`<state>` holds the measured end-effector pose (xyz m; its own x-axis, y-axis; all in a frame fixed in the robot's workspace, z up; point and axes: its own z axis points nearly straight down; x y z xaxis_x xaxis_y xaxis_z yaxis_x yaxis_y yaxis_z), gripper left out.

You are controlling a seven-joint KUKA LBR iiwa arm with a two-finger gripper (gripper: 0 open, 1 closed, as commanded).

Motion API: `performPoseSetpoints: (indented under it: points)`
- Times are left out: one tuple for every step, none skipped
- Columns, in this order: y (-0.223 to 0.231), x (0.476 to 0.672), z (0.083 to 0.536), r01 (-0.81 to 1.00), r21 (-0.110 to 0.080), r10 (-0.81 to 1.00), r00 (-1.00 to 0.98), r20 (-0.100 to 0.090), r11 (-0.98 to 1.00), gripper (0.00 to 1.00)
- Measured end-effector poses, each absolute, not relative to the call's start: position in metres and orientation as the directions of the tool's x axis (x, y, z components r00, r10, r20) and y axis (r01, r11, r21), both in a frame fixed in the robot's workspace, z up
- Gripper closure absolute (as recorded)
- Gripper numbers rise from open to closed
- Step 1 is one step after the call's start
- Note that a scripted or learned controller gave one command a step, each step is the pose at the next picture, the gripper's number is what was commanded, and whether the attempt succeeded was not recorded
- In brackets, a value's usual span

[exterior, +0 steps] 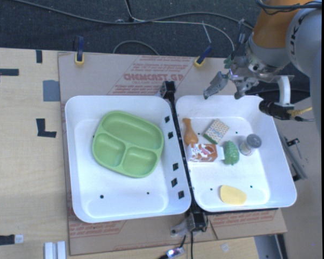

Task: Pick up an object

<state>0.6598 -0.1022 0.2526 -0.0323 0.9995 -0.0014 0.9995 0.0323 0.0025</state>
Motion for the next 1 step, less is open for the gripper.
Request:
performPoseSetpoints:
  points:
    - [-0.1023,0.6595,0.2499,0.999,0.000,0.999,-0.032,-0.001,0.032,0.00]
